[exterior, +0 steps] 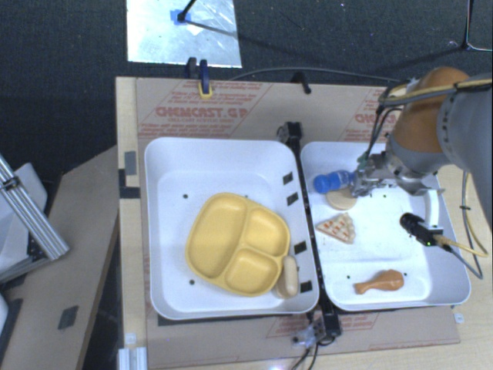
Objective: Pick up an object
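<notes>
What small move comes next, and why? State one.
Probably lower the hand straight down a little: it sits over the right bin beside the blue object and the tan round piece, the nearest things to pick.

grey arm (pixel 451 129) reaching from right, gripper (pixel 362 177) lowered

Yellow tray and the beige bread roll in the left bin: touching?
Touching. The camera view shows the bread roll pressed against the lower right edge of the yellow tray, no white bin floor between them.
</notes>
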Controlling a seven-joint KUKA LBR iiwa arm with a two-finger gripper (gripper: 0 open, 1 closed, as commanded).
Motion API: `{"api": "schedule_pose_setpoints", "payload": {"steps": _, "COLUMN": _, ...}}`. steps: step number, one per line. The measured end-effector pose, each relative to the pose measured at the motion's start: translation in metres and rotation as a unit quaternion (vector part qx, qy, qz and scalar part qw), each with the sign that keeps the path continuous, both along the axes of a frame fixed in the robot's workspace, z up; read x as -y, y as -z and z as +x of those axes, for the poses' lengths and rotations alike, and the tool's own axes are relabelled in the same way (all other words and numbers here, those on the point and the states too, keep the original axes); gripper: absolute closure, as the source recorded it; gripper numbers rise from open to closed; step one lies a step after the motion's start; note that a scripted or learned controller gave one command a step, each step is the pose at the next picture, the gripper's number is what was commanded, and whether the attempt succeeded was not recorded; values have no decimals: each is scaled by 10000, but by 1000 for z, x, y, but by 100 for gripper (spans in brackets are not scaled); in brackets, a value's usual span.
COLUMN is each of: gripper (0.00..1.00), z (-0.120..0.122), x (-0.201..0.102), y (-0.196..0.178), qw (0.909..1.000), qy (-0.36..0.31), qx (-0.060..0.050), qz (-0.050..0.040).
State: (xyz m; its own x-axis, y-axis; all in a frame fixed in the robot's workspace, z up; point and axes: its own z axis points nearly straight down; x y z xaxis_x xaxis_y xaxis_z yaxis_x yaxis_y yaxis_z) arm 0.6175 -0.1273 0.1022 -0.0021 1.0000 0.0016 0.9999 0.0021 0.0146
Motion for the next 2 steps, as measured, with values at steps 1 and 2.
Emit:
{"api": "schedule_pose_setpoints", "payload": {"steps": 1, "gripper": 100, "z": -2, "x": 7, "y": -62, "qw": 10000, "qy": 4, "qx": -45, "qz": -16}}
{"api": "schedule_pose_setpoints", "payload": {"steps": 2, "gripper": 100, "z": 4, "x": 0, "y": -110, "qw": 10000, "qy": -15, "qx": -40, "qz": -13}}
